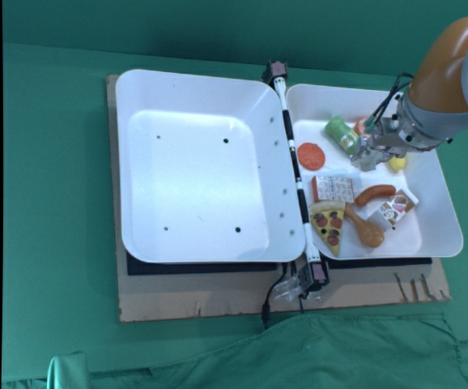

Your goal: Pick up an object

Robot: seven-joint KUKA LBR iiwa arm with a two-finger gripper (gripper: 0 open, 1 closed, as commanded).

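The large shallow white plastic bin on the left (141, 96) sat on a brown cardboard sheet (218, 305) over the green bench cover (48, 217), its floor marked by a few small dark dots. A black-and-white striped bar (292, 156) ran along the seam where this bin met the smaller white bin on the right (444, 233).

In the right bin, a flat red round slice (311, 156) lay near the left edge, close to the bar. Below it, a yellow toy pizza wedge with red spots (329, 227) rested toward the near left corner, touching a small red-and-white checked square (335, 188) just above it. A green rounded can-like toy (342, 134) lay tilted toward the far edge. A brown toy drumstick (364, 228) lay beside the pizza wedge, and a red toy sausage (376, 194) lay slantwise just above it. A small white carton with red and brown print (396, 209) stood at the sausage's right end.

The grey gripper (369, 154) hung low over the middle of the right bin, between the green toy and a small yellow rounded piece (397, 164) beside it. A bit of orange (361, 125) showed at its far side. Whether the claw was spread or closed could not be told, nor whether it gripped anything.
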